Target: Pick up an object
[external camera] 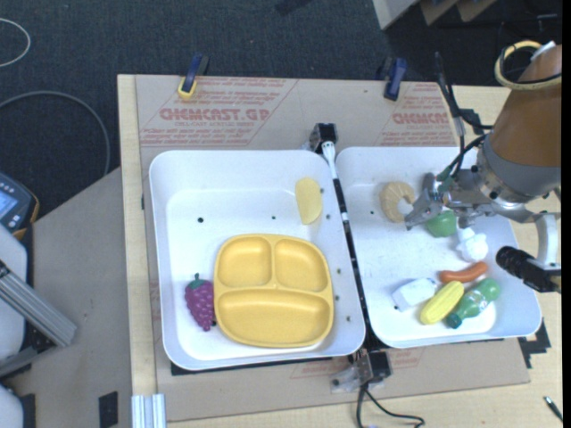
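At the lower left of the frame, purple grapes (201,301) lie beside a yellow divided plate (272,290) in the left bin (165,185). A pale yellow piece (309,200) rests near the upper right of that bin.

In the right bin (375,328), a tan bread-like item (395,200) is seen just left of the gripper (434,205), which is lowered over a green object (442,225). Whether anything is gripped, or how wide the gripper stands, cannot be told.

A slip is judged likely: the green object looks rounded and may be squeezed out sideways. The tan item could be nudged or caught instead, since it sits so near.

At the lower right, a sausage (464,273), a corn cob (442,302) and a green bottle (475,300) lie crowded together, well below the gripper.
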